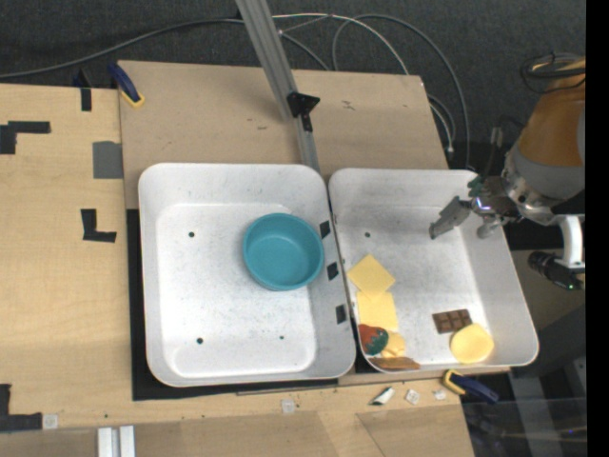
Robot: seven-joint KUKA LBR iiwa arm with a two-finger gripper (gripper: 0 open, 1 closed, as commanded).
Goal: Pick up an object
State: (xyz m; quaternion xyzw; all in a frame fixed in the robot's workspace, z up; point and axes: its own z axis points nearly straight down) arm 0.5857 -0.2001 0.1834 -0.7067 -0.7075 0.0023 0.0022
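My gripper (461,233) hangs over the upper right part of the right bin (419,190), open, with nothing between its fingers. Below it in that bin lie two yellow flat pieces (370,274) (378,308), a red and green item (373,338), a brown chocolate bar (451,321) and a round yellow object (471,343). All of these sit toward the bin's near edge, apart from the gripper. A blue bowl (282,251) stands upright in the left bin (181,198).
A grey pole (271,60) slants down from the top to the gap between the bins. Cables (400,36) run behind the bench. Small clips (466,385) lie on the bench in front of the right bin.
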